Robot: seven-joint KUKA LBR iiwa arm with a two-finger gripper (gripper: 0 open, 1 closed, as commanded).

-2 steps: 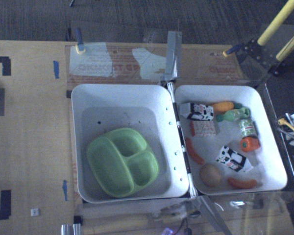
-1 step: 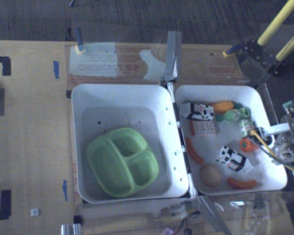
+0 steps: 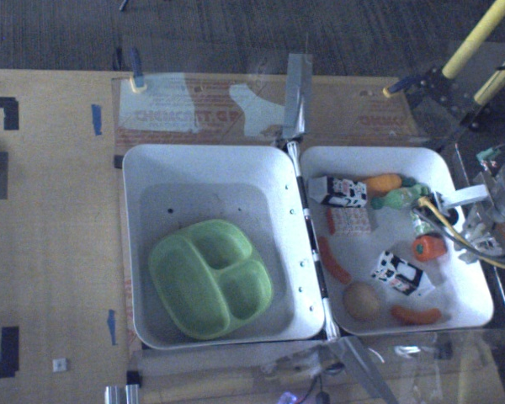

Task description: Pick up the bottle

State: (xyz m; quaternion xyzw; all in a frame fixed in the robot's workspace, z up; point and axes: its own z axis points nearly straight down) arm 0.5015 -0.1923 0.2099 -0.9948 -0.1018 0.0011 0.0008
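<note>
Camera view. The gripper hung over the right bin's arm-side edge, among yellow cables; whether it stood wide or narrow could not be told, and nothing was seen held in it. The bottle, taken here to be the green item, lay just beside the gripper, on the side away from the arm and slightly toward the bin's far wall. It lay flat, its long axis running roughly from the gripper toward the divider between the bins, one end dipping a little toward the gripper. Which end bore the neck was too blurred to tell.

The step in hand was judged to be the approach. To do it well, the gripper would need to come down over the bottle's middle and close across the short axis, not along the length. A carrot touched or nearly touched the bottle's far end, a tomato sat near the gripper, and a carton lay beyond the carrot. A centred, upright descent would likely avoid pinching these neighbours.
</note>
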